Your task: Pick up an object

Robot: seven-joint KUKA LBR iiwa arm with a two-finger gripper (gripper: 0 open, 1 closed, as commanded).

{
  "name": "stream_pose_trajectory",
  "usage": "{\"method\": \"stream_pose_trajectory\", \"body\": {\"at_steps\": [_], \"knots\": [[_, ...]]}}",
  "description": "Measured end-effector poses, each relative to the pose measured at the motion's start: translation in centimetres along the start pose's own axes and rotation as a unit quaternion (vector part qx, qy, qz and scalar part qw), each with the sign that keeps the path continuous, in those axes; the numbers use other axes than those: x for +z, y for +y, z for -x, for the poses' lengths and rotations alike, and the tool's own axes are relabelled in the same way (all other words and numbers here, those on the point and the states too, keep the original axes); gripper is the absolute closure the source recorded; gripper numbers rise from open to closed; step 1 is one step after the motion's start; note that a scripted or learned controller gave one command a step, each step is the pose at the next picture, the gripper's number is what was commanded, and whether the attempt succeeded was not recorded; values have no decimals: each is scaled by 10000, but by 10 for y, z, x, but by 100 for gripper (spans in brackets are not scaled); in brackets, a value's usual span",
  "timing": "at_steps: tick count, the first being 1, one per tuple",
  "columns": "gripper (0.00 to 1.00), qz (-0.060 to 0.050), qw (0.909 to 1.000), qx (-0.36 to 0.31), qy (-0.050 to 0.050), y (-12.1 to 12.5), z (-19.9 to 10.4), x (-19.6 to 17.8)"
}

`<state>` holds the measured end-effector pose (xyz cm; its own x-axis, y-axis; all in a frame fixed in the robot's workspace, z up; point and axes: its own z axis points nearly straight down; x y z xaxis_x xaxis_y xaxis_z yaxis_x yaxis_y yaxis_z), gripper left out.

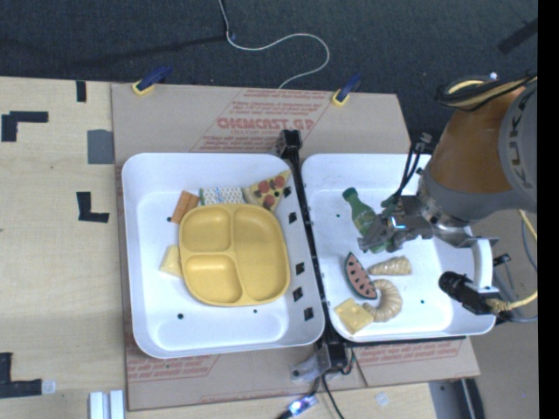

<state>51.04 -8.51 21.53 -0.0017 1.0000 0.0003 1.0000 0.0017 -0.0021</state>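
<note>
In the right bin (371, 161) lie a green toy bottle (356, 208), a watermelon slice (357, 275), a small tan bread roll (389, 267), a curved tan shrimp-like piece (389, 299) and a yellow cheese block (351, 316). My gripper (377, 235) hangs low over this bin, just right of the bottle's lower end and above the bread roll. Nothing is visibly lifted; every object rests on the bin floor. The grey wrist with its orange band (472, 151) comes in from the right and hides that bin's right side.
The left bin (144, 326) holds a large yellow divided plate (234, 254), with a pizza slice (269, 189), a patterned cracker (220, 196), an orange-brown piece (184, 206) and a pale yellow wedge (169, 260) around it. A black divider (301, 234) separates the bins.
</note>
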Motion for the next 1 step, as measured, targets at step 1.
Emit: {"method": "stream_pose_trajectory", "body": {"at_steps": [1], "knots": [[100,8,10000,-3,1,10,-2,-16]]}}
